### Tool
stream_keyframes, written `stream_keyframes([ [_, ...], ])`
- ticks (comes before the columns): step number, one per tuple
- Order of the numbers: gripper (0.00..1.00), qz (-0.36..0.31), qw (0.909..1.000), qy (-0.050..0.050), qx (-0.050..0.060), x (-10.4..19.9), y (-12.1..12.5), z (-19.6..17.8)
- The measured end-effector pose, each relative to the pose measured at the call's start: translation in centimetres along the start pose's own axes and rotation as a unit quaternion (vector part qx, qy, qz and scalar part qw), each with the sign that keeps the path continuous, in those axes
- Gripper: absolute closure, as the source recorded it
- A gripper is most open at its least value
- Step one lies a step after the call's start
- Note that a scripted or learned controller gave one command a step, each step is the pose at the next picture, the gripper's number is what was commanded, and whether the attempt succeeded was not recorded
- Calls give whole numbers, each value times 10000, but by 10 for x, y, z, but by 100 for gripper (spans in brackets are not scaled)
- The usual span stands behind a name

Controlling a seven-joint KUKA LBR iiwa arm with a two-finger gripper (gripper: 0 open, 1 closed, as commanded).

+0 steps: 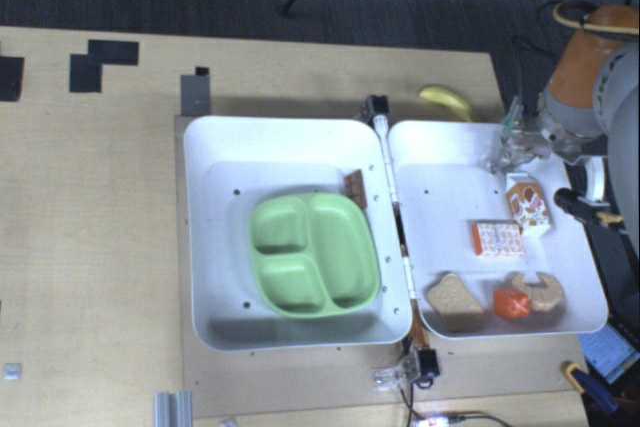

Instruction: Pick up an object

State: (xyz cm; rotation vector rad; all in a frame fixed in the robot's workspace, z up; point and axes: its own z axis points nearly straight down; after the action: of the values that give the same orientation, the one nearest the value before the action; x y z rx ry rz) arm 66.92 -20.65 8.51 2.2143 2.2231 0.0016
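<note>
My gripper [512, 150] sits at the upper right of the frame, over the far right corner of the right bin [440, 165]. Fingers point down toward the bin floor; the view is too small and cluttered there to say how far apart they are. I can't tell, and I see nothing clearly between them.

Right bin contents, all loose on the floor:
- small orange-and-white packet [527, 205] just below my gripper, close to it, near the right wall; contact can't be judged
- red-and-white checked box [497, 238] just lower left of the packet
- bread slice [454, 298] at the lower left of that bin
- red tomato-like piece [511, 303] touching a second bread piece [543, 290] at the lower right

Left bin [215, 215] holds a green divided plate [313, 253], three compartments, lying flat mid-bin. A small brown item [354, 185] sits just above the plate's upper right corner, against the bin's right wall.

Yellow banana [444, 101] lies on the bench [90, 245] outside the bins, just past the right bin's top edge.
</note>
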Motion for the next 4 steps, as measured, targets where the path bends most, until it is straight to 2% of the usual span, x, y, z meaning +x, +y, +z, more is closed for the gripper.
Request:
stream_keyframes([
  [1, 100, -14, 10000, 6, -1, 17, 1, 0],
  [2, 0, -13, 10000, 4, 0, 17, 1, 0],
  [3, 100, -37, 10000, -5, -23, 17, 2, -12],
  [4, 0, -43, 10000, -4, -21, 18, 2, -12],
])
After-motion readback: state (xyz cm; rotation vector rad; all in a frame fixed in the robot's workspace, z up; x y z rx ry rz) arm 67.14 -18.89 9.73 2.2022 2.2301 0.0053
